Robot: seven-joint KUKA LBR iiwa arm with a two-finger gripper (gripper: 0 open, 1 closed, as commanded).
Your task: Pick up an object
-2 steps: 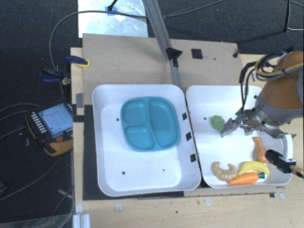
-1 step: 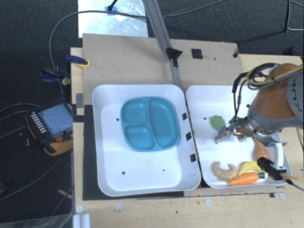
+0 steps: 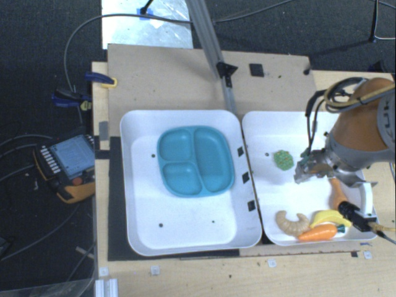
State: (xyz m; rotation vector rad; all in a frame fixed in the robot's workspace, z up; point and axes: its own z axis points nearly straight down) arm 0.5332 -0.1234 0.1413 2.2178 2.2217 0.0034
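In the right bin (image 3: 266,135), a small green leafy piece (image 3: 284,159) lies near the middle. A tan curved piece (image 3: 289,222), a yellow banana (image 3: 331,217) and an orange carrot (image 3: 318,232) crowd the front right corner. Another orange piece (image 3: 337,193) lies just behind the banana. My gripper (image 3: 305,169) hangs low over the right bin, just right of the green piece and above the bin floor. Nothing shows in its grasp.
A blue divided plate (image 3: 195,160) rests in the left bin (image 3: 185,228). The arm's orange band (image 3: 362,113) and black cables (image 3: 322,101) hang over the right bin's far right side. A slanted grey pole (image 3: 207,33) rises behind the bins.
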